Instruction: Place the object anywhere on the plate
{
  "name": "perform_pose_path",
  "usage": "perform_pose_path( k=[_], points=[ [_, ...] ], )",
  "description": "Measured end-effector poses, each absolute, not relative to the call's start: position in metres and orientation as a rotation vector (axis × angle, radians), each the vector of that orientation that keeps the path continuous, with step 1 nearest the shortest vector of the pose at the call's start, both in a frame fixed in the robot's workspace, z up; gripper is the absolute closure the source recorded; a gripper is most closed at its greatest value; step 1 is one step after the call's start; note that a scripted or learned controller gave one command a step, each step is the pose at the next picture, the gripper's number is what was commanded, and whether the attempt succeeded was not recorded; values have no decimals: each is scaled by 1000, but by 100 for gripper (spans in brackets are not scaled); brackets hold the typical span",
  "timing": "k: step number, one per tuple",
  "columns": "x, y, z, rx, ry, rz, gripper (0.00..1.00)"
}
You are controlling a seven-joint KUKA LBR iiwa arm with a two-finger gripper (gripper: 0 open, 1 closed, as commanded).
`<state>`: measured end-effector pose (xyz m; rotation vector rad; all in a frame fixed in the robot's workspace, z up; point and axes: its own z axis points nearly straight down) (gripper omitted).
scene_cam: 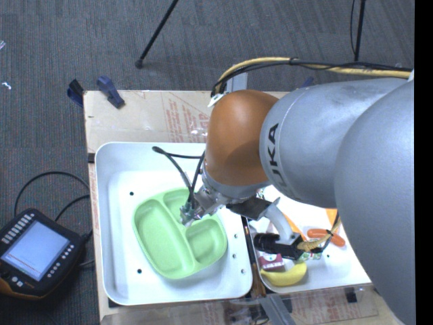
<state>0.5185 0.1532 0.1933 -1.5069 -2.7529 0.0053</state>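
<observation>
The gripper hangs low over the green divided plate, near its one o'clock rim, presumably to release there; grip and carried object cannot be told; a banana lies at four o'clock.

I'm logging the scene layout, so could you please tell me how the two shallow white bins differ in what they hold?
The left white bin holds one thing, a light green divided plastic plate; the right white bin holds several small things, among them a yellow banana. The gripper sits over the plate in the left bin, while the grey arm hides much of the right bin. Both are shallow, white and side by side.
</observation>
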Motion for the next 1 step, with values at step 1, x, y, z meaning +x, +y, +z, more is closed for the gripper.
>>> perform_pose_path(
  k=[1],
  points=[
    [474, 194, 117, -1496, -2756, 9, 100]
  ],
)
